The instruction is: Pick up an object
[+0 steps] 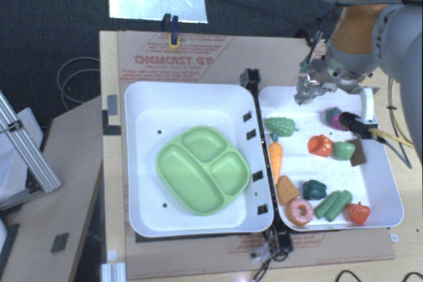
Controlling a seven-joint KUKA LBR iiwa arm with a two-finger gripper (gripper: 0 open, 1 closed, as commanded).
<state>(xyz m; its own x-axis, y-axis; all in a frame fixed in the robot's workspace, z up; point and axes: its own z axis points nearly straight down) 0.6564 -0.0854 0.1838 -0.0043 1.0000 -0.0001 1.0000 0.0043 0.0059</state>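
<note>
- The grey arm's two-finger gripper [308,94] hangs over the far left corner of the shallow white right-hand bin [378,176]. Nothing is seen in its grasp, and I cannot tell whether it is open or closed.
- The knobbly light-green plastic vegetable [279,125] is the nearest toy. It lies just below and a little left of the gripper in the view, apart from it.
- A purple rounded toy vegetable [333,117] lies to the gripper's right, near it.
- Further below the gripper are an orange plastic carrot [275,156] along the bin's left wall and an orange-red pepper piece [320,145]. Touching that piece on its right is a round green piece [344,151], with a flat brown slab [358,153] beside it.
- Well below the gripper, at the bin's near edge, lie a tan ridged wedge [286,189], a dark green toy pepper [314,189], a pink-iced doughnut [301,211], a pair of green pods [334,203] and a small red tomato-like toy [359,212].
- Well to the gripper's left, the shallow white left-hand bin [152,109] holds a light-green divided plastic plate [202,170].
</note>
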